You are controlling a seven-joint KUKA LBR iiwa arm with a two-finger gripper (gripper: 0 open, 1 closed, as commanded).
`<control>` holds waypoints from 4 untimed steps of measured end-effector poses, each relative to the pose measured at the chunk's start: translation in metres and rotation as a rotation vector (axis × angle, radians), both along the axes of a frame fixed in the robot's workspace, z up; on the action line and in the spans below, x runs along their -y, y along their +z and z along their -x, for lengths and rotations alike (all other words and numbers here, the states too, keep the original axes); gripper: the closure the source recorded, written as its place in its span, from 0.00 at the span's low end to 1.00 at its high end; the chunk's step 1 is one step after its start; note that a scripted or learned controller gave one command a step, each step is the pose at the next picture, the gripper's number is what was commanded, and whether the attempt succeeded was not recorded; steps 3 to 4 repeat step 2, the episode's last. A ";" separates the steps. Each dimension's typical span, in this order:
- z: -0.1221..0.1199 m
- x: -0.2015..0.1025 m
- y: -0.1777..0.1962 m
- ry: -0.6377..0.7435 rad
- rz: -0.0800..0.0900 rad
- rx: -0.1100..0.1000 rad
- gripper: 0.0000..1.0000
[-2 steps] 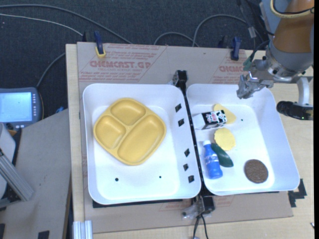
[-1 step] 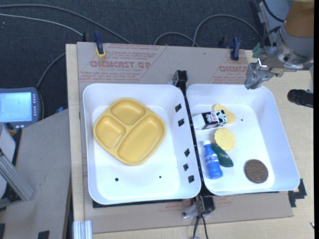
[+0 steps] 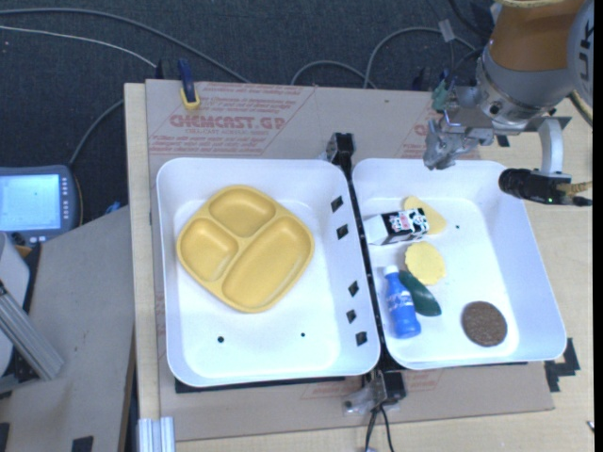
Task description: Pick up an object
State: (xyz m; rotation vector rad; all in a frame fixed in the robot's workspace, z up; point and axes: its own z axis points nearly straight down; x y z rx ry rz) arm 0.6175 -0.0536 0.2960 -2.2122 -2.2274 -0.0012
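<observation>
My gripper (image 3: 441,155) hangs over the back rim of the right bin (image 3: 528,243), raised above it, with nothing seen between its fingers. Below it in the right bin lie a small black-and-white milk carton (image 3: 404,223), a yellow piece (image 3: 418,212) behind the carton, a yellow round piece (image 3: 426,263), a dark green item (image 3: 421,295), a blue bottle (image 3: 400,302) with a white cap, and a brown round cookie (image 3: 484,323) near the front right. All of these rest apart from the gripper.
A yellow three-compartment tray (image 3: 245,246) lies in the left bin (image 3: 188,328). A black divider (image 3: 350,243) with clips runs between the bins. A cardboard sheet (image 3: 245,116) lies behind the bins, and cables trail across the dark floor beyond.
</observation>
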 end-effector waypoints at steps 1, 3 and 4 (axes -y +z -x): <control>-0.011 -0.053 -0.023 -0.001 0.000 -0.003 1.00; -0.009 -0.104 -0.043 -0.002 0.001 -0.004 1.00; -0.009 -0.104 -0.043 -0.002 0.001 -0.004 1.00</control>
